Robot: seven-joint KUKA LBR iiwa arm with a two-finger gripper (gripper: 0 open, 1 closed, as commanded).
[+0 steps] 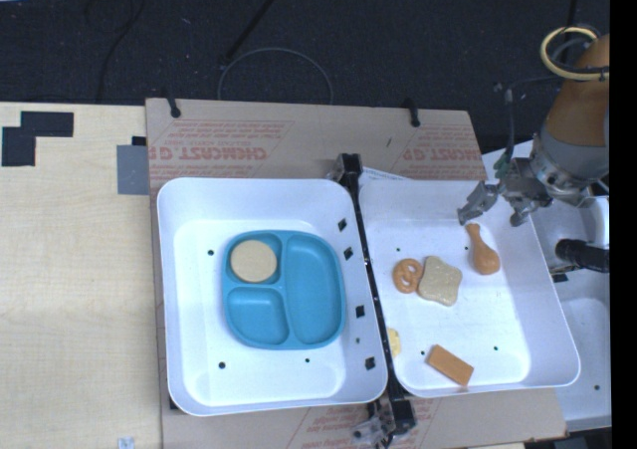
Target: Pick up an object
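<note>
The right bin (pixel 518 357) holds a tan drumstick (pixel 483 250), a pretzel (pixel 406 275), a beige bread slice (pixel 440 281) and an orange block (pixel 450 365). A small yellow piece (pixel 394 341) lies at the bin's left wall. My gripper (pixel 495 208) hangs at the bin's upper right, just above the drumstick's narrow end, its two fingers spread open with nothing between them. In the left bin (pixel 189 337) a blue divided plate (pixel 299 298) carries a round tan cookie (pixel 253 261) in its upper left compartment.
Both bins rest on a cardboard sheet (pixel 289 143) on the light wooden bench (pixel 70 278). A black clip (pixel 349 170) joins the bins at the top of their shared wall. Cables trail over the dark floor behind.
</note>
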